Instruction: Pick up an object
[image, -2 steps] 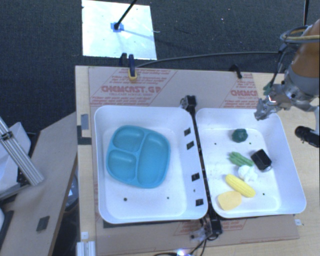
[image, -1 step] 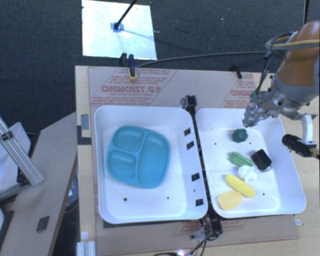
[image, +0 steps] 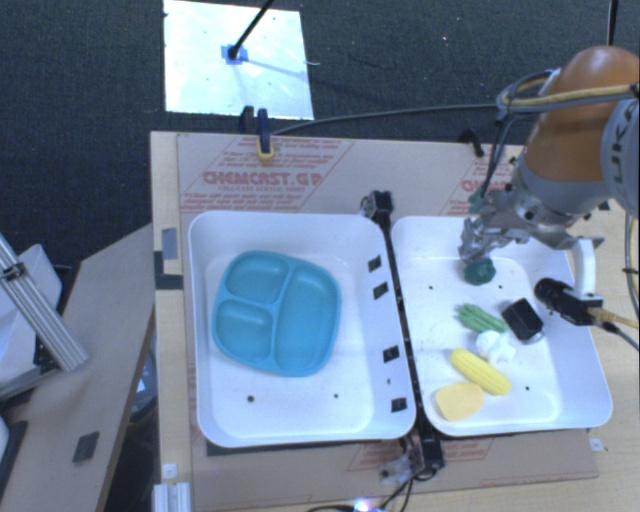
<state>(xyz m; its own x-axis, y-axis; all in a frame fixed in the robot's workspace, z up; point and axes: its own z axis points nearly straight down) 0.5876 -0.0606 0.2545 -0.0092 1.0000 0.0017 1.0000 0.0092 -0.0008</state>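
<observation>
The gripper (image: 478, 250) is hanging over the far part of the right bin (image: 590, 400), its tips sitting right above a small dark-green object (image: 481, 271) that is lying on the bin floor. Whether the gripper is spread or pinching, I cannot tell. Nearer the camera, a corn cob (image: 481, 371) is lying beside a green vegetable (image: 482, 318). A blue divided plate (image: 275, 312) is resting in the left bin (image: 215, 420).

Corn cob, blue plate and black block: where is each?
corn cob (image: 481, 372), camera view, mid-length of the cob
blue plate (image: 276, 312), camera view, central divider
black block (image: 522, 319), camera view, top face
</observation>
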